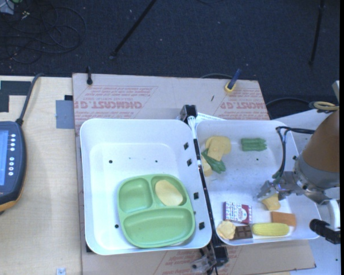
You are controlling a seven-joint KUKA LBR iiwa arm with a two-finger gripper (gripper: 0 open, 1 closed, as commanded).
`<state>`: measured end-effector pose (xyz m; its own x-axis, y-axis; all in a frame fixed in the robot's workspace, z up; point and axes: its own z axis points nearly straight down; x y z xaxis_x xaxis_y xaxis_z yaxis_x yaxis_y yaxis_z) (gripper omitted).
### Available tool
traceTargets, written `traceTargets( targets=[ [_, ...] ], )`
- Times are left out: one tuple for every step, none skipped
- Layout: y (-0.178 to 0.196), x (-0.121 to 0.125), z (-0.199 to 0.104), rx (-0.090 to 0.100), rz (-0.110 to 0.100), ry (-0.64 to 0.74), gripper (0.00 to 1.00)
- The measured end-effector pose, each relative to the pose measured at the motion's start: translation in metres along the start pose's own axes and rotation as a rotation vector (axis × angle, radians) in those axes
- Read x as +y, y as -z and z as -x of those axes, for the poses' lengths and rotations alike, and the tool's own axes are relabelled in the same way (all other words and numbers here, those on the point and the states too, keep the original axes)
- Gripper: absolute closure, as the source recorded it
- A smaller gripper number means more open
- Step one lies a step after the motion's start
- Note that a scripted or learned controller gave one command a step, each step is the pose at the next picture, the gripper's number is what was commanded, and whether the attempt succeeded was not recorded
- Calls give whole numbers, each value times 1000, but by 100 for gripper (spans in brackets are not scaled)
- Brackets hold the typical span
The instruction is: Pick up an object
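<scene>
The claw (273, 192) sits low in the right bin (249, 129), right over a small yellow block (270, 203); whether it is spread or pinching, I cannot tell. Nothing looks lifted yet, so the pick remains

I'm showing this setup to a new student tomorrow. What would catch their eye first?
The green tray in the left bin, with a yellow piece in one compartment. Next, the toy food scattered in the right bin, such as the corn near its front edge. The gripper hangs over that bin's right side.
</scene>
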<state>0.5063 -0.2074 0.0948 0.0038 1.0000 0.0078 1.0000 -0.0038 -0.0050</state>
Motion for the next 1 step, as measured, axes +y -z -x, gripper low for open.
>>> traceTargets(
  targets=[
    [73,78,-85,-5,8,13,100]
  ],
)
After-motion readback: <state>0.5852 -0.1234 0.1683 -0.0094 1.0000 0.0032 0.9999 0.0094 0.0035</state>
